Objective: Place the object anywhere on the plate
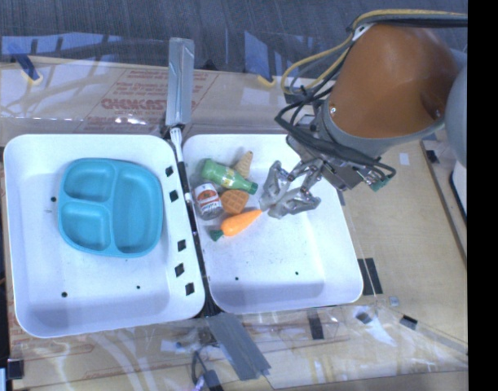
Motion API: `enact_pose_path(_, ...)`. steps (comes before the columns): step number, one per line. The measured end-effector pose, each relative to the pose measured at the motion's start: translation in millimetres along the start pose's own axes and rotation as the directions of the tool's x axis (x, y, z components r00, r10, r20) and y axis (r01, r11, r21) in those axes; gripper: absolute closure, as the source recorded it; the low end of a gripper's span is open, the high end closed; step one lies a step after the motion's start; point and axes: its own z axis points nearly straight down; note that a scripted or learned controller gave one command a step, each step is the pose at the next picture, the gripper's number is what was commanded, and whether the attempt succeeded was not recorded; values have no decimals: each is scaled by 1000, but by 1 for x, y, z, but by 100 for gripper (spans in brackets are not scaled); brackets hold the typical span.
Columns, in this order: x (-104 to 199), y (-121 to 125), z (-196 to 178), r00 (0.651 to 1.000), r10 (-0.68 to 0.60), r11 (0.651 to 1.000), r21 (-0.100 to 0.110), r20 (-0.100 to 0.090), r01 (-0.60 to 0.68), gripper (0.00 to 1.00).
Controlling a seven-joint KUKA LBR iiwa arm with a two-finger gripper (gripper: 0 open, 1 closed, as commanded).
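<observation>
A blue plate [112, 206] with three compartments lies in the left bin [37, 300]. In the right bin [314, 275] several toy foods lie bunched near its left wall: a green bottle [227, 176], an ice cream cone [244, 164], a small can [207, 200], a brown piece [233, 199] and an orange carrot [239, 222]. My gripper [281, 198] hangs over the right bin just right of the carrot, its metal fingers [272, 184] apart and nothing between them.
A grey metal strip [179, 88] runs along the divider between the bins, behind them. Cables [314, 63] loop off the arm's wrist above the right bin's far edge. The front half of the right bin has bare floor.
</observation>
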Motion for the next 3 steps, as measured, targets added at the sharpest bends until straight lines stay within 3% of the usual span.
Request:
enact_pose_path(1, -133, 7, 23, 1000, -22, 1000, -8, -2, 22, 100)
enact_pose_path(2, -93, 69, 93, 992, -127, 992, -10, -5, 127, 100)
enact_pose_path(3, -149, 108, 112, 972, -233, 972, -9, -2, 233, 100)
